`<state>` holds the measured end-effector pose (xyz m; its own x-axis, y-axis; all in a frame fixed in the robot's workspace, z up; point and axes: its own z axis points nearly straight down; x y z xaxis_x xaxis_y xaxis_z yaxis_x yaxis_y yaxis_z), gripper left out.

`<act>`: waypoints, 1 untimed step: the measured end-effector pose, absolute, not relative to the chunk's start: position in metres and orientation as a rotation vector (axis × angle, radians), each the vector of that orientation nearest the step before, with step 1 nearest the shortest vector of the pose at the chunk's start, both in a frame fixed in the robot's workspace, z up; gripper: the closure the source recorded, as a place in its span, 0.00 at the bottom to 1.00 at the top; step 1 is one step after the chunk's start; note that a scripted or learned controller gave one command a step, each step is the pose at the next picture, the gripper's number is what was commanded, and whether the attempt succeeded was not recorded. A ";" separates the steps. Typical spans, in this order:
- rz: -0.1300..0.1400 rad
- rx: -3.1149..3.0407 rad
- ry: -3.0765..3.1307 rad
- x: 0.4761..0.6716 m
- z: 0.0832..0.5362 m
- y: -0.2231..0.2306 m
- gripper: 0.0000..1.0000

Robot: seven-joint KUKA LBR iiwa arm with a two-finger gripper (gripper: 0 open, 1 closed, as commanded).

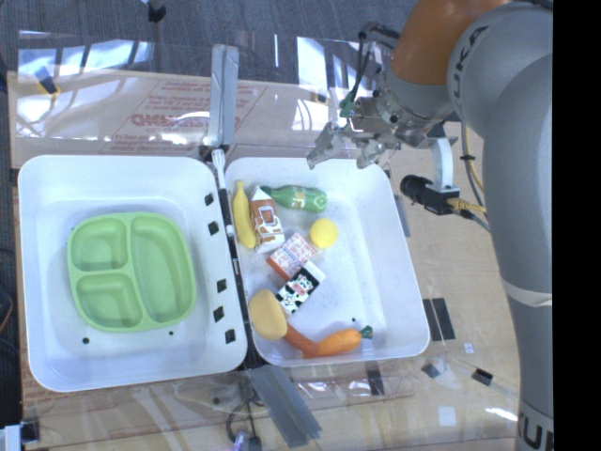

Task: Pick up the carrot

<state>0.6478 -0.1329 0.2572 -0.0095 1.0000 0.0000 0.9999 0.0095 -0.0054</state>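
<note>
The gripper (346, 148) hovers spread and empty over the right bin (399, 252) at its twelve-o'clock rim, clear of the clutter, while the carrot (336, 342) lies at six o'clock against the near wall.

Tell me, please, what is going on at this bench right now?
A grey KUKA arm is set to pick up the carrot, which lies untouched at the near edge of the right bin beside a potato. The tool hovers open above that bin's far edge, holding nothing. A banana, lemon, green bottle and small cartons share the bin. The left bin holds a green divided tray.
</note>
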 end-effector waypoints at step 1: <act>-0.003 -1.929 -2.483 0.552 0.094 -0.165 0.00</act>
